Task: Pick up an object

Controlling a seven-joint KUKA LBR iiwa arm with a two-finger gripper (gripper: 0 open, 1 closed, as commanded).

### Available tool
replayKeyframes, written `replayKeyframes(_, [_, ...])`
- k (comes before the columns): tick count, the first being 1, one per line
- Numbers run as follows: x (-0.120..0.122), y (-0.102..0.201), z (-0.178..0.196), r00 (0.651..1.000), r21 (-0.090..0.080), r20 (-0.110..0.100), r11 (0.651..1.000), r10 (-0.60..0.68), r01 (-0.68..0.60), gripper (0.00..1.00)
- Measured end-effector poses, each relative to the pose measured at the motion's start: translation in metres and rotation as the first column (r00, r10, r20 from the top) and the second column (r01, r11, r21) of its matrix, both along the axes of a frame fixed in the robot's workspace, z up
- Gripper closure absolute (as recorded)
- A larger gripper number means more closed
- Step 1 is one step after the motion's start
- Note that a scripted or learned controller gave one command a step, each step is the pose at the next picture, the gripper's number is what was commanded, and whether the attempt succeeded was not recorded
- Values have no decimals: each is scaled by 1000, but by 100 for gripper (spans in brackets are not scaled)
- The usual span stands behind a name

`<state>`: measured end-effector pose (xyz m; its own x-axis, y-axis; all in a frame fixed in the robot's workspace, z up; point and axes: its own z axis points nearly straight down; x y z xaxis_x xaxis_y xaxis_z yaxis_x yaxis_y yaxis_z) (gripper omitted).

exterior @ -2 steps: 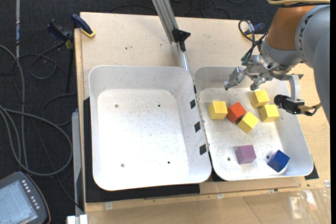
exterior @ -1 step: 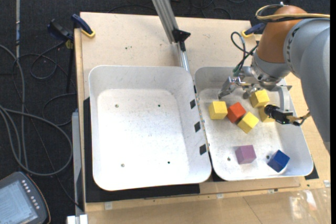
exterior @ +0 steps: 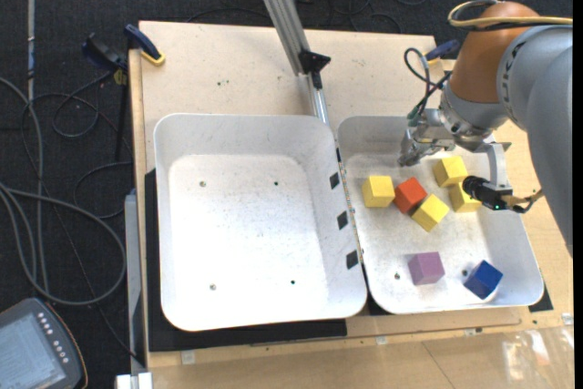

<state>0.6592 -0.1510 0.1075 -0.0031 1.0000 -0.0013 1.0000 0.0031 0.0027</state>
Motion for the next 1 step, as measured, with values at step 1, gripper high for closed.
replayKeyframes(1, [-8,3,54,1000,0,4,1000,-3,3,100])
